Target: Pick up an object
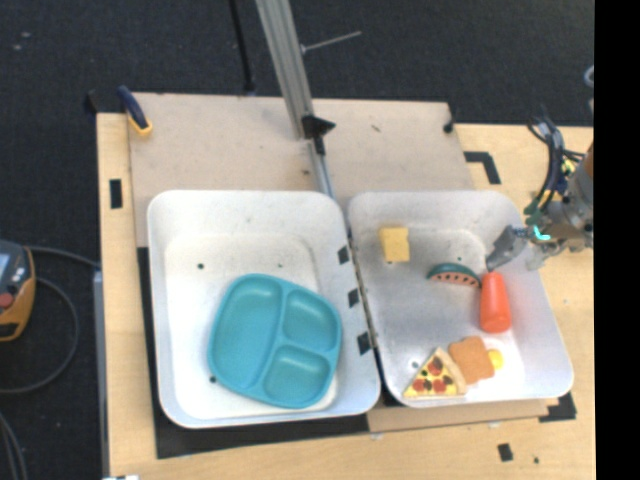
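The arm is mostly cut off at the right edge, so I can't tell how the gripper (515,248) is set; it sits low over the right bin's (530,378) far right side, just above the orange-red bottle (495,301). Nearest are the pizza slice (435,376) and bread piece (472,359). Farther back lie the watermelon slice (455,274) and yellow block (394,244). The left bin (180,228) holds a teal tray (275,340).

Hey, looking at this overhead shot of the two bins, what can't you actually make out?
- Gripper: small and blurred at the right bin's rim; jaws' state unreadable.
- Arm: cut off by the camera view's right edge.
- Orange object: too blurred to identify.
- Tan item beside the pizza slice: too small to name.
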Action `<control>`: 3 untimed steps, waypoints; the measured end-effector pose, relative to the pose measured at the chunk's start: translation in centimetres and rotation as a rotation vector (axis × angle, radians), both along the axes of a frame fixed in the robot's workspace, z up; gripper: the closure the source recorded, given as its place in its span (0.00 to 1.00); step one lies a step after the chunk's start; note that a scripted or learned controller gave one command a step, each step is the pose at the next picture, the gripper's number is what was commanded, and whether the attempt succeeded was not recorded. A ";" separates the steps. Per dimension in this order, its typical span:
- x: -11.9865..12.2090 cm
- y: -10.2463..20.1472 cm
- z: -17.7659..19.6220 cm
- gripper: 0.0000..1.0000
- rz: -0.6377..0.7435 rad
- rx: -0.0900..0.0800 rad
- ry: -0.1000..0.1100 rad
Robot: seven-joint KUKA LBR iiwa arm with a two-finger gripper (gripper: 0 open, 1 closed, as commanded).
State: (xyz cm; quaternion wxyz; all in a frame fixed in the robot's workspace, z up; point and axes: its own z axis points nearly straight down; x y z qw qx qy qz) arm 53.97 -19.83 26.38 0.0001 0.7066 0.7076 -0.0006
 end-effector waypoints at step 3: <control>-0.4 1.1 -8.8 0.00 -0.002 0.000 0.001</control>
